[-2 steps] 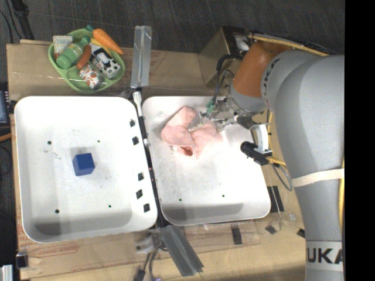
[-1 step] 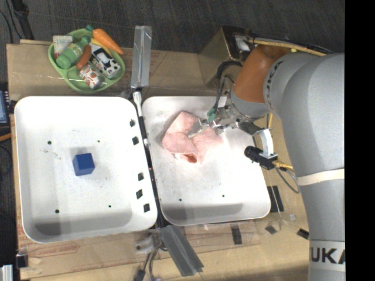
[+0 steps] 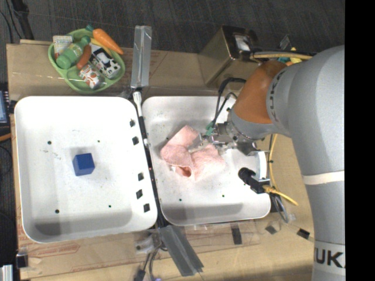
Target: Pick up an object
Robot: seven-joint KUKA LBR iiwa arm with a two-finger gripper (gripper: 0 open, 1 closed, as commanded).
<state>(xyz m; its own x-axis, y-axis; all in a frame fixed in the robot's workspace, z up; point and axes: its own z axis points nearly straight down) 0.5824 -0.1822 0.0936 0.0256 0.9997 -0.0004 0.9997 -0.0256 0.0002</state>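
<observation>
Right bin (image 3: 176, 206), middle: pink cloth (image 3: 190, 154), crumpled, spread from about 10 o'clock to 4 o'clock across the bin floor, one fold raised at the upper left, a darker pocket near the lower middle. Fingers (image 3: 211, 138) at the cloth's upper right edge, at or just above the fabric; state of the fingers not readable from this angle, hidden among wrist fittings and cables, so cannot tell whether apart, together or clamped on anything. No cloth visibly lifted between them.

From the fingers, bulk of the cloth toward 8 o'clock; nearest fold directly beneath or just beside. Likely requirement for the coming move: a short descent or slight shift toward 8 o'clock to pinch a raised fold rather than a flat edge. Likely risk: a thin pinch slipping out on the lift.

Arm (image 3: 304, 110) entering from 3 o'clock, orange band (image 3: 258, 95) above the wrist, over the right bin's upper right part. Black fitting (image 3: 252, 180) at 4 o'clock from the cloth, near the bin's right wall.

Left bin (image 3: 35, 221): blue cube (image 3: 84, 164) alone, well apart from the fingers, beyond the divider between the bins.

Surface beyond the bins, at 11 o'clock: green bowl (image 3: 58, 68) with toy food, including a carrot (image 3: 105, 40). Bin floor around the cloth bare on all sides, so ample room for approach.
</observation>
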